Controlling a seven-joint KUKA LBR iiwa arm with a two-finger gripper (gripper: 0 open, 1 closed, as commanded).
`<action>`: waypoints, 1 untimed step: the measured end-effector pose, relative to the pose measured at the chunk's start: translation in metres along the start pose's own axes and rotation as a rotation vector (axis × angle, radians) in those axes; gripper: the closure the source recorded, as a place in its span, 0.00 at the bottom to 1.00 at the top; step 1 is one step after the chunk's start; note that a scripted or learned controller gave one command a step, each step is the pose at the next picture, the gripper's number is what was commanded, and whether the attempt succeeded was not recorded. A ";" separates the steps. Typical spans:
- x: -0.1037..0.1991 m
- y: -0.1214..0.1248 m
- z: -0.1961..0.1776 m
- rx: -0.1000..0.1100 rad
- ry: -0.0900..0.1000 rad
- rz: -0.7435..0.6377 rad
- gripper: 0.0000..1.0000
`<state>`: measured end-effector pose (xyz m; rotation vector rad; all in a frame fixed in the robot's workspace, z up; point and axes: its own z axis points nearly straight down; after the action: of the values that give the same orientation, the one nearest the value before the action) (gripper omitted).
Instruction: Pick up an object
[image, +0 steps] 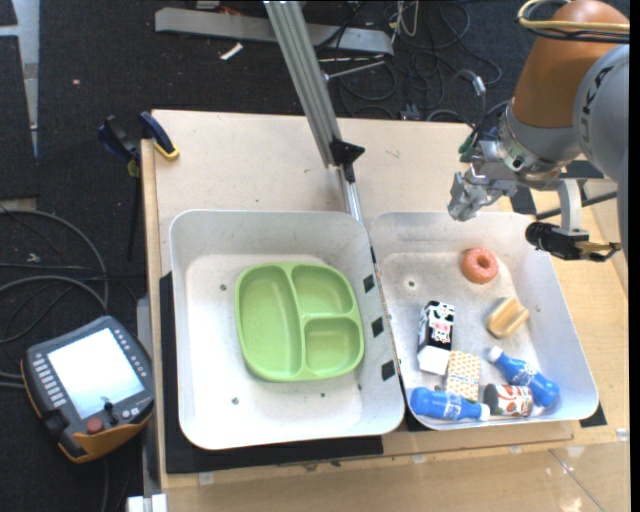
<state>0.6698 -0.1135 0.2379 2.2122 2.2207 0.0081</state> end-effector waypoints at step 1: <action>0.001 -0.001 0.039 0.012 0.001 0.001 1.00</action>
<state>0.6695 -0.1130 0.1990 2.2196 2.2262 -0.0049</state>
